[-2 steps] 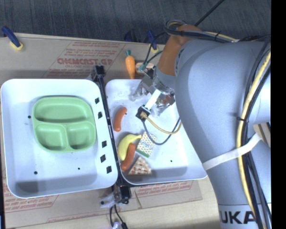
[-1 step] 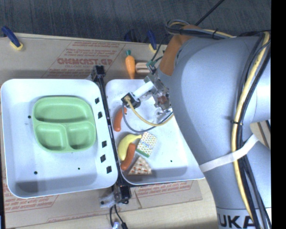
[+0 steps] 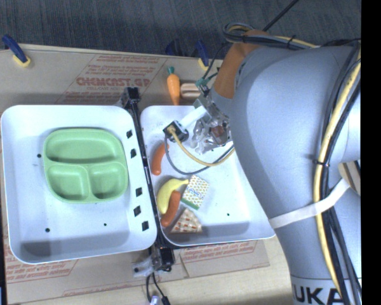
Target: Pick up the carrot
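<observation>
While the metal two-finger gripper point(image 3: 206, 132) hangs over the right white bin's point(image 3: 241, 218) far end, I cannot tell how it stands. The small orange carrot with green top point(image 3: 173, 85) lies outside, on the tabletop point(image 3: 70, 75) just beyond that bin's far edge.

The arm point(image 3: 292, 138) covers the right side of the right bin point(image 3: 241, 224), hiding its right wall and whatever lies there. The gripper point(image 3: 206, 132) is a tangle of metal and cable; its fingers cannot be made out. The banana point(image 3: 167, 192) lies partly under a sausage point(image 3: 171, 208). The arm's lower end is cut off by the bottom edge.
</observation>
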Controlling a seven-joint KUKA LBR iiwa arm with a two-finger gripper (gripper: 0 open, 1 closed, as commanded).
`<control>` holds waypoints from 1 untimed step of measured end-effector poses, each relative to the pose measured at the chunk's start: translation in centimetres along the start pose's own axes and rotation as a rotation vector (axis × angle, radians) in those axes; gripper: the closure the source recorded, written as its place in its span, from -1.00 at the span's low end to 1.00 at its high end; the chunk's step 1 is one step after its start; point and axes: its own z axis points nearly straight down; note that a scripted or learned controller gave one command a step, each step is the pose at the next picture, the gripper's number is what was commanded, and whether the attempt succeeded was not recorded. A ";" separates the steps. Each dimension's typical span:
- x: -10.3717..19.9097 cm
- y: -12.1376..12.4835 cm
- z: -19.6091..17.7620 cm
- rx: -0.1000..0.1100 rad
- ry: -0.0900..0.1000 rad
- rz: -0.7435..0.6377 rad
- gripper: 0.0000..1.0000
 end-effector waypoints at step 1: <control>-4.9 -5.2 -12.4 -0.008 0.008 0.166 1.00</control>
